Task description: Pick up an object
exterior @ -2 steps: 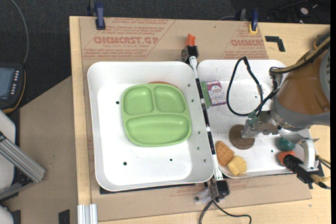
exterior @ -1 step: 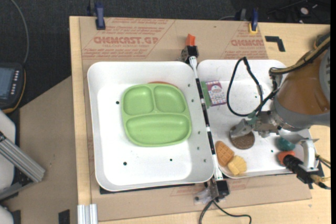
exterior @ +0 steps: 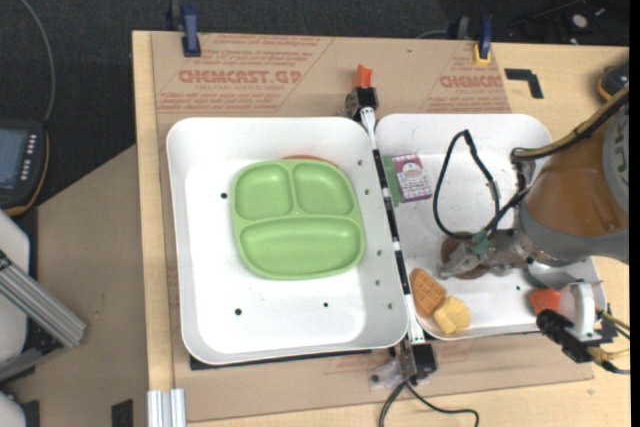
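Note:
My gripper [exterior: 468, 260] is low in the right bin [exterior: 520, 130], near its front middle, with the orange-banded arm [exterior: 575, 200] behind it on the right. A dark brown object [exterior: 452, 245] lies right at the gripper's tip, partly hidden by it. Just in front, by the bin's front left corner, lie a waffle-like tan piece [exterior: 428, 290] and a yellow piece [exterior: 451, 316]. A small purple and green packet [exterior: 410, 178] rests near the left wall. A black cable loop [exterior: 466, 170] runs over the bin's middle.
The left bin [exterior: 200, 305] holds a green divided plate [exterior: 297, 218] with a red edge [exterior: 305, 158] showing behind it. Blue clamps [exterior: 187, 27] [exterior: 483, 40] and an orange clamp [exterior: 363, 77] stand at the bench's back. A divider rail [exterior: 388, 215] separates the bins.

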`<state>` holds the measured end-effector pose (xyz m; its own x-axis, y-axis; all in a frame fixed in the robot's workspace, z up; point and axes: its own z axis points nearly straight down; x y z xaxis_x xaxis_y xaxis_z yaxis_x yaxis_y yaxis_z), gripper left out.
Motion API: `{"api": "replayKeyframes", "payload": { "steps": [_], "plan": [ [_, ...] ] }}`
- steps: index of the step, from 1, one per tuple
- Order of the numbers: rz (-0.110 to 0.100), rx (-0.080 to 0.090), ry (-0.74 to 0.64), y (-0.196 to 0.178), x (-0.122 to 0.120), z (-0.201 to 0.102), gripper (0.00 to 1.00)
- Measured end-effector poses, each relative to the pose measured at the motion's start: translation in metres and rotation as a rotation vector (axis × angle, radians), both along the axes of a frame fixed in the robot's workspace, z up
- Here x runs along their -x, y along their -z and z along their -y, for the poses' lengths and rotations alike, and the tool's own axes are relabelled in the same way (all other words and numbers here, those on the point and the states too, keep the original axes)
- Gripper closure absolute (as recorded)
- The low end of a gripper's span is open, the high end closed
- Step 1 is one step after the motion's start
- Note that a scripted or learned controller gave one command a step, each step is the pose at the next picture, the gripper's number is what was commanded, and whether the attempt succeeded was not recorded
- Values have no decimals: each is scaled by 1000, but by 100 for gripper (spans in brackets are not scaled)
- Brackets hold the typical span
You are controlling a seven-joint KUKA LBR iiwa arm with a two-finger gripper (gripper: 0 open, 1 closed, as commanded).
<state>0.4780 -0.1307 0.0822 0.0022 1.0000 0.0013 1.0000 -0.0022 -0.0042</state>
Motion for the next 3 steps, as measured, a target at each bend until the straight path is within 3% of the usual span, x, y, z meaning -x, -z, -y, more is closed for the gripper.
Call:
{"api": "replayKeyframes", "payload": {
  "steps": [1,2,3],
  "plan": [
    [11,3,-6,-3,-64,-6,0],
    [13,5,-5,-19,-141,22,0],
    [14,8,-1,-86,-174,89,0]
  ]
}}
